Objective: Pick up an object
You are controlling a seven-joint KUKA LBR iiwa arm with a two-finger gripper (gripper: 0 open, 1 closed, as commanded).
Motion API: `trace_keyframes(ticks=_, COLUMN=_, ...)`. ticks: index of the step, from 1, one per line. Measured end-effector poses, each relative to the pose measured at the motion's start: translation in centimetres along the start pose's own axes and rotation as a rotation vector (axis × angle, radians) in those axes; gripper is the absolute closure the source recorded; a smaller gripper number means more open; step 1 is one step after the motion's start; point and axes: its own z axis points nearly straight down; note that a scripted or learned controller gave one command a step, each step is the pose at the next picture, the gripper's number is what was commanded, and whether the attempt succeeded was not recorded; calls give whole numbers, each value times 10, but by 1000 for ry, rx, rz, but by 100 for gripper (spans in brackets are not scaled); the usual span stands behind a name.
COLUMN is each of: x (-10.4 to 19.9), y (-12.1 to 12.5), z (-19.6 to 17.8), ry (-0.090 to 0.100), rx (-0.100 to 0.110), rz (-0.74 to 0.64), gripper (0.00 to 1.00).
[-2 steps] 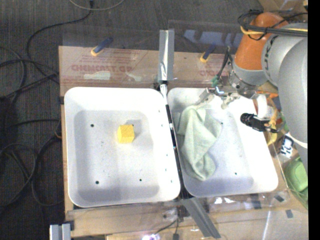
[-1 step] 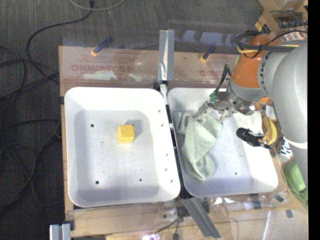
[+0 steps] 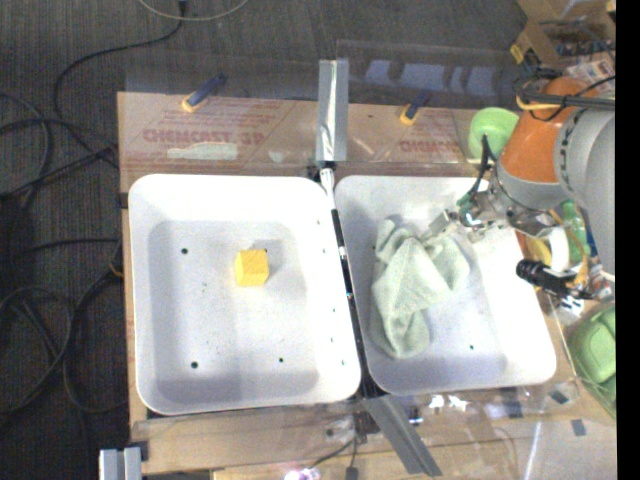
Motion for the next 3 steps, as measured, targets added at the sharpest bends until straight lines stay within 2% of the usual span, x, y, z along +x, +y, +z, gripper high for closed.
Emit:
trace_keyframes(ticks=1, x=4, y=-28, z=-1, ry=-1, rx=-2, rz=-53, gripper=0)
trace_keyframes(ticks=2, x=31, y=-51, z=-2, ry=-3, rx=-5, rz=-194, gripper=0)
trace_keyframes(ticks=3, x=36, y=-91, z=-3, ry=-4, rx=-8, rz=-318, gripper=0)
